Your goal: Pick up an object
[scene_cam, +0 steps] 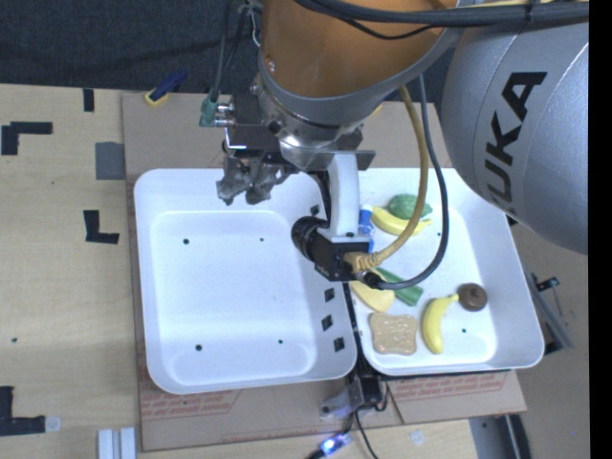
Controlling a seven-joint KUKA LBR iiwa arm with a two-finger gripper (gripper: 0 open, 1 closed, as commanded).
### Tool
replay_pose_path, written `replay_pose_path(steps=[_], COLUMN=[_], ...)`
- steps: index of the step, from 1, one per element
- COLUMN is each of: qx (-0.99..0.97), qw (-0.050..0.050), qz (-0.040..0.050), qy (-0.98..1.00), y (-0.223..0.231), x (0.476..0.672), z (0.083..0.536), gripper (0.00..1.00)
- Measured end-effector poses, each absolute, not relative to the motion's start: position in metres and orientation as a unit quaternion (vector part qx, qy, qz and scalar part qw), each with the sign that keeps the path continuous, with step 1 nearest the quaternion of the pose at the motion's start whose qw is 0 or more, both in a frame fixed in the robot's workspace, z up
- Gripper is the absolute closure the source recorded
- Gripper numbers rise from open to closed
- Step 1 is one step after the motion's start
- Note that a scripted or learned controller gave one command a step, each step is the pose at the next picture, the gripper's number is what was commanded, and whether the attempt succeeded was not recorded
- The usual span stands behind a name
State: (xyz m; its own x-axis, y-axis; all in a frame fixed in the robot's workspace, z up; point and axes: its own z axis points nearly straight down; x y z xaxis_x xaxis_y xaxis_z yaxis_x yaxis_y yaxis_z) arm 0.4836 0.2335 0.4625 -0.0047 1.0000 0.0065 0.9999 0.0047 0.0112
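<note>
Plainly, "UKA" letters mark the grey arm [535, 122].

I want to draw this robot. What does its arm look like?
The arm is fat, round and grey, with a shiny orange band and big black letters, UKA, on its side. Black and yellow cables loop down from it. Its gripper is dark grey metal.

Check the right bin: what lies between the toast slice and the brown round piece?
In the camera view, a yellow banana lies between the toast slice and the brown round piece, standing roughly upright in the picture on the right bin floor.
</note>
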Motion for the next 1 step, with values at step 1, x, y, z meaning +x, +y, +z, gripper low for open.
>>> replay_pose_path(steps=[1], qx=[0.707], qw=[-0.003], qz=[-0.0102], qy=[0.708], y=[0.2323], x=[0.4805], z=[0.2909], gripper=[1.00])
